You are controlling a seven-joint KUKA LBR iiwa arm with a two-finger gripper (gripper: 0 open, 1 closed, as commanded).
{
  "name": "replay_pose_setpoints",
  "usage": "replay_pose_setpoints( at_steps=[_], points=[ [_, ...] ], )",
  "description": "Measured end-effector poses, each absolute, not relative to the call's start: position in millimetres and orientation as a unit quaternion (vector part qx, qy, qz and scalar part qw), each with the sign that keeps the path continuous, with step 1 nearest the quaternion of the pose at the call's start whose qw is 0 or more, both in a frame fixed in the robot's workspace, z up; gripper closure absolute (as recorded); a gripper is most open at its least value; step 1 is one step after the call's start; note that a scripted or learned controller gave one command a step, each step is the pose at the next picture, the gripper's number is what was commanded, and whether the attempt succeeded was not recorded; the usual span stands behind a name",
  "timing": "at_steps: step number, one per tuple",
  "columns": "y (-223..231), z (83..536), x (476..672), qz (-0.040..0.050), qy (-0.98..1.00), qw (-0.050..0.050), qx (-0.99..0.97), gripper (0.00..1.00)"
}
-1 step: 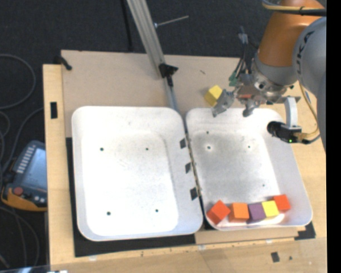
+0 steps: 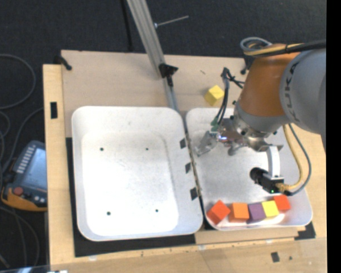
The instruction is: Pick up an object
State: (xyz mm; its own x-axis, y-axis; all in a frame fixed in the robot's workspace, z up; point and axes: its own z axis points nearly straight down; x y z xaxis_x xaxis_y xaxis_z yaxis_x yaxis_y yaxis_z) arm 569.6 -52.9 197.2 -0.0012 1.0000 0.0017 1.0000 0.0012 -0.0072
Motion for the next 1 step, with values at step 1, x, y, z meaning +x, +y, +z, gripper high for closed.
replay_pose_setpoints(
  at_steps=[1],
  points=[
    [43.9,235.2,563.8,-0.0027,-0.711,0.000,-0.703,0.00]
  ],
)
